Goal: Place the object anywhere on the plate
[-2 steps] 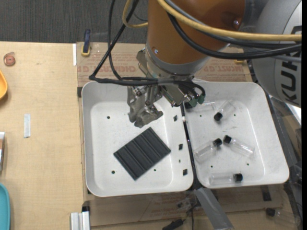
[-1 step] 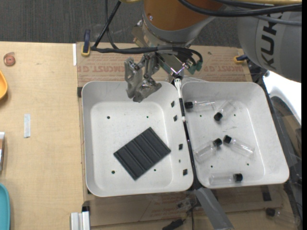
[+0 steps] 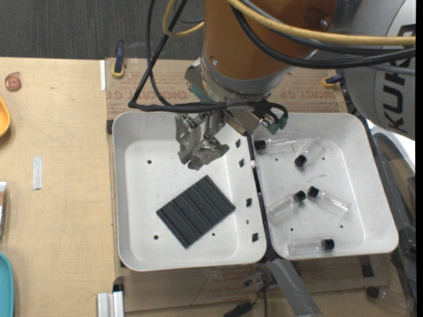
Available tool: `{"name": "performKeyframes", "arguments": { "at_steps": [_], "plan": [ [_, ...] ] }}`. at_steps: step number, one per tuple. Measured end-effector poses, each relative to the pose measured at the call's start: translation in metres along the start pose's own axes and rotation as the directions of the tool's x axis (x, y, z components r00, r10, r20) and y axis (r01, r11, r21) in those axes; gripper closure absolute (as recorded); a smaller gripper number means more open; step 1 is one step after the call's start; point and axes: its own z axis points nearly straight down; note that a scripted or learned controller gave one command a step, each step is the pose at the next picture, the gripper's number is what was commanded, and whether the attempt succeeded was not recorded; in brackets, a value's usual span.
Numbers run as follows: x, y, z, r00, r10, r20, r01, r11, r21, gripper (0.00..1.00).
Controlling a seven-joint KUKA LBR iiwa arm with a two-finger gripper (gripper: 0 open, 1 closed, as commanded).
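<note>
While lying flat, dark ribbed rectangular plate is occupying left shallow white bin.
Clear plastic vials with black caps are resting loose in right white bin; farther back, two-finger gripper is hovering above left bin, finger state indiscernible.

Arm's orange band cut off at 12 o'clock edge. Gripper fingers too blurry to read. Teal item cropped at 8 o'clock corner.

A pale wooden surface spreads left of the pincer; dark ribbed matting lies beyond it, evenly lit.
</note>
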Motion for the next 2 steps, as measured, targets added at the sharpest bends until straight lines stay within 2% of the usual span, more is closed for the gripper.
{"name": "performKeyframes", "arguments": {
  "at_steps": [1,2],
  "plan": [
    [0.0089,-0.0010,-0.0247,0.995,-0.103,0.002,0.103,0.995,0.001,1.00],
    [0.0088,-0.0021,-0.0244,0.935,-0.354,0.002,0.354,0.935,0.000,1.00]
  ]
}}
